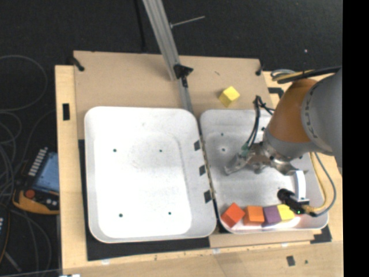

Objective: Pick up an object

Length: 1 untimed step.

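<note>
Fingers: the gripper (233,167) was seen low over the floor of the right bin (222,128), its metal tips pointing toward the left; how far the fingers were parted could not be told, and nothing was seen held between them.
Arm: a grey body with an orange band (291,111) was seen reaching in from the right, with dark cables looped beside the wrist.
Blocks in the bin: four small cubes were lined up along the near wall of the right bin, touching one another: a red-orange block (233,214), an orange block (253,214), a purple block (271,214) and a yellow block (286,212).
Relation to fingers: the row of blocks lay nearer the camera than the fingers, apart from them; the red-orange block was the closest.
Stray block: a yellow cube (229,95) was seen outside the bins on the tan desk (127,79), beyond the right bin's far edge.
Bins: two shallow white trays with rounded corners were set side by side; the left bin (141,172) had a smooth, faintly scuffed floor with small dark dots.
Surroundings: a slanted metal rail (162,30) crossed the far side of the desk.
</note>
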Each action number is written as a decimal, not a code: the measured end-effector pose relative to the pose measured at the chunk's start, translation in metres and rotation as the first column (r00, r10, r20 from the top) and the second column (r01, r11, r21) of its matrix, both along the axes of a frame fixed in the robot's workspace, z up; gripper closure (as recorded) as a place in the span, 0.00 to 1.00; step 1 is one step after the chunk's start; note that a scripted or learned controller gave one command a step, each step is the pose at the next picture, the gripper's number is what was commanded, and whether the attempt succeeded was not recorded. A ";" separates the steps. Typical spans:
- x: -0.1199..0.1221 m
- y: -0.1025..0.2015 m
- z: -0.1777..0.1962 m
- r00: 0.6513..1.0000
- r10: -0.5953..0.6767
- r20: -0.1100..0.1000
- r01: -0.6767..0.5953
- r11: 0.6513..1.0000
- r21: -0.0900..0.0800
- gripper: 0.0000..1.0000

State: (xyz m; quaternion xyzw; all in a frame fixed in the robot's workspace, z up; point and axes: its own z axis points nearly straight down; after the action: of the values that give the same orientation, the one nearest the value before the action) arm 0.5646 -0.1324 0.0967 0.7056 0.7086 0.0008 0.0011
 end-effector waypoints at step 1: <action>-0.010 -0.037 0.136 1.000 -0.005 0.008 0.005 1.000 -0.004 0.00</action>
State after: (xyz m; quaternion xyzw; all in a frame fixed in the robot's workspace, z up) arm 0.5548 -0.1689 0.2328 0.7073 0.7069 0.0021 0.0052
